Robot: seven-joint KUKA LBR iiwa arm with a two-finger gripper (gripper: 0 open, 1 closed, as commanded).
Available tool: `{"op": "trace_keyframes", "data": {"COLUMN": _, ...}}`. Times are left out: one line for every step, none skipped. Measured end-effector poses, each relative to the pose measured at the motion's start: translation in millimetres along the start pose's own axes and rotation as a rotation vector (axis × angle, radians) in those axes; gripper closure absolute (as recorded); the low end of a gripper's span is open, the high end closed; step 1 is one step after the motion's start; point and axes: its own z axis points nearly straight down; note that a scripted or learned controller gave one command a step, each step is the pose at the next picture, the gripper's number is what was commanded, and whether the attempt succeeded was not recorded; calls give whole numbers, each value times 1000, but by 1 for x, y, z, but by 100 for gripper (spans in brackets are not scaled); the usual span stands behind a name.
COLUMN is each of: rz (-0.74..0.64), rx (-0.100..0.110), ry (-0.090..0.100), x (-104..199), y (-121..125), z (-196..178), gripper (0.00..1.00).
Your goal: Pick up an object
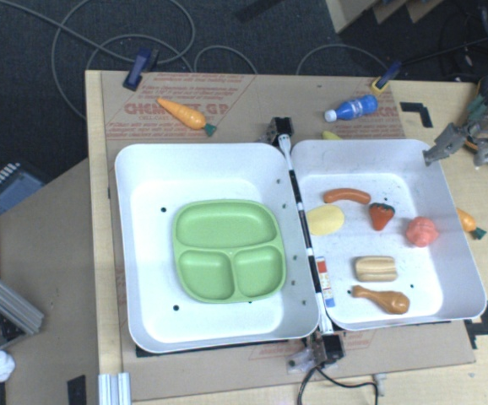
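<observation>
parked at the far right edge of the bench, past the right bin's upper right corner: the fingers, pointing left toward the bin, spread impossible to tell, nothing seen between them. nearest of the toys, probably the pink ball, down and slightly left inside the bin, strawberry just beyond. sausage lying long axis left-right. calls for a reach down-left.

Glossy plastic bins, matt green tray, seemingly cardboard bench top.
</observation>
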Motion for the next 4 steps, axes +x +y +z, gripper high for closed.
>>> {"op": "trace_keyframes", "data": {"rz": -1, "rx": 2, "ry": 2, "x": 35, "y": 14, "z": 98, "gripper": 0}}
{"op": "trace_keyframes", "data": {"rz": 0, "rx": 1, "ry": 1, "x": 57, "y": -12, "z": 199, "gripper": 0}}
{"op": "trace_keyframes", "data": {"rz": 1, "rx": -1, "ry": 0, "x": 57, "y": -11, "z": 188, "gripper": 100}}
{"op": "trace_keyframes", "data": {"rz": -1, "rx": -1, "ry": 2, "x": 155, "y": -15, "z": 98, "gripper": 100}}
